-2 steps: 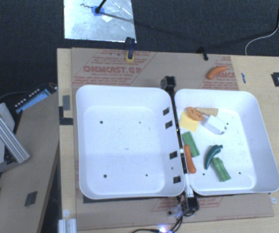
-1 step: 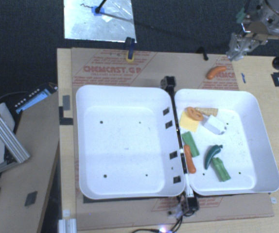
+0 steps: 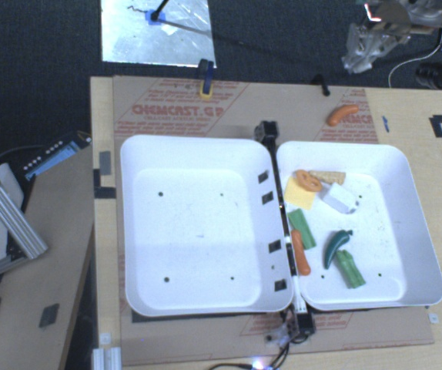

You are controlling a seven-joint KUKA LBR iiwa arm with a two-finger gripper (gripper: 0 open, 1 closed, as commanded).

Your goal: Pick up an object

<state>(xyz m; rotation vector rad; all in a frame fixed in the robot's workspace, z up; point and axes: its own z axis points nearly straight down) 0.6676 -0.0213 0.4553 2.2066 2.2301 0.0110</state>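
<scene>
The gripper hangs at the upper right, well apart from both bins and beyond the bench's far edge. The fingers appear to hold nothing, though blur leaves their spread undeterminable. The step in hand is judged the approach: nothing is picked. Candidate objects lie in the right bin: a yellow block, a dark green pepper, an orange carrot. The left bin sits beside it on a cardboard-covered bench. The next move calls for descent over one item.
</scene>
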